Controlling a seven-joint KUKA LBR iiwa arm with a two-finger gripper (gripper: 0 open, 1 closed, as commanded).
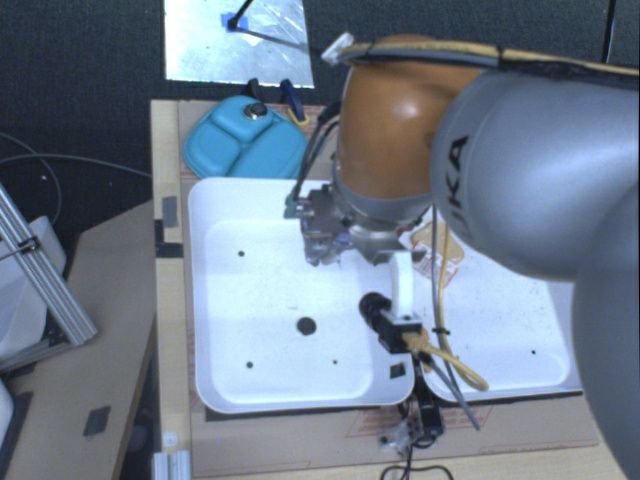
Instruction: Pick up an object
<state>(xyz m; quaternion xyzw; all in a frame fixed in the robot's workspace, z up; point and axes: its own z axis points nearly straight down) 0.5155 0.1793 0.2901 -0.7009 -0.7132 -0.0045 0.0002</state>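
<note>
Surface (170, 298): pale wood against a dark backdrop, carrying two white bins side by side. The left bin (225, 298) is in plain sight. The right bin (510, 338) is largely covered by the arm (540, 158), which reaches in from the right.

Behind the left bin I see a blue container (245, 140), and beyond it a foil sheet (235, 23).

Hand (322, 238): over the back right part of the left bin, below the orange band (395, 118). From this angle I cannot tell whether it is apart or together.

Disc (306, 326): small, dark and round, lying on the left bin's floor toward the front, apart from the hand.

Packet (447, 258): tan, in the right bin just beside the arm, partly hidden.
</note>
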